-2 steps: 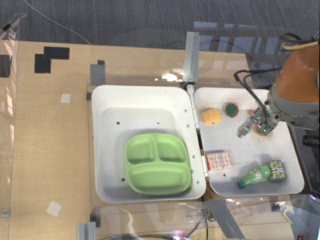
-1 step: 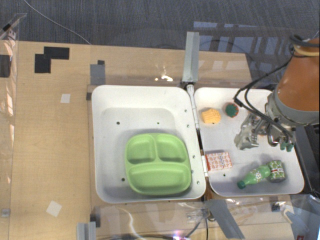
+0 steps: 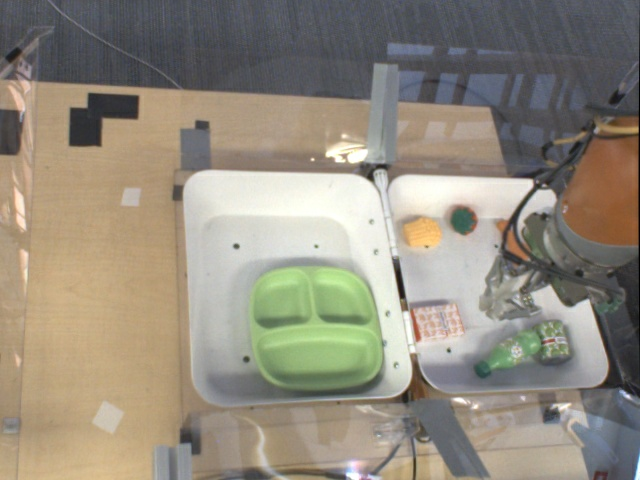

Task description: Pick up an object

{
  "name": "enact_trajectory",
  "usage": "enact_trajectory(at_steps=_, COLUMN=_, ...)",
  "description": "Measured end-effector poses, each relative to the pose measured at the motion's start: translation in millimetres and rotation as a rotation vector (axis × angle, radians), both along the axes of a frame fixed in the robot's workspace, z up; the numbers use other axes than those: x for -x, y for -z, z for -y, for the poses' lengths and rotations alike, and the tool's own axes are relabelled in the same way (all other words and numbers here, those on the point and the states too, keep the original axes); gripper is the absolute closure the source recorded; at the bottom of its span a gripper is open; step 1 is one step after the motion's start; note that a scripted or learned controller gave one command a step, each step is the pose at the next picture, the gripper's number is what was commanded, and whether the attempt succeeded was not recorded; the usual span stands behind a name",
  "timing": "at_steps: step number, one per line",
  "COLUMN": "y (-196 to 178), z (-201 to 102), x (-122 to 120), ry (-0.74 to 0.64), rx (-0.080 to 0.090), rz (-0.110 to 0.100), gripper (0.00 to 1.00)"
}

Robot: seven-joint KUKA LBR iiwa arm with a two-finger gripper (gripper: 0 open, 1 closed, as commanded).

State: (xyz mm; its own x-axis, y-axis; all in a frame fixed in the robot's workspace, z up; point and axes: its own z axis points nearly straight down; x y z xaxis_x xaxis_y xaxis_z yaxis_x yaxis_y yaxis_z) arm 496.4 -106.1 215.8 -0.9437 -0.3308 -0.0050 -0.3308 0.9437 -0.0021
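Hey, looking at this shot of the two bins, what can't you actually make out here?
- Tool in the camera view: too blurred to tell whether it is open.
- Arm: cut off by the right edge.
- Patterned packet: print too small to read.
- Green bottle: label too small to read.

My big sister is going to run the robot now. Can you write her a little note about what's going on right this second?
Gripper: low in the right bin, nothing seen between its fingers; open or shut is hard to tell.
Right bin things: green bottle just below the gripper, red-and-white packet to its left, yellow toy and small green-and-red toy farther back.
Left bin: green divided tray.
Done: nothing lifted yet.
Left: grab one object and raise it.
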Motion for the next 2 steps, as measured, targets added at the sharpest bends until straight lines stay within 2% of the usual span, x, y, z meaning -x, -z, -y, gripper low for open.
enact_trajectory(at_steps=1, y=18, z=39, x=-15, ry=-0.513, rx=0.003, rz=0.002, gripper=1.0)
enact_trajectory(at_steps=2, y=118, z=21, x=-29, ry=-0.926, rx=0.002, rz=0.0, gripper=1.0)
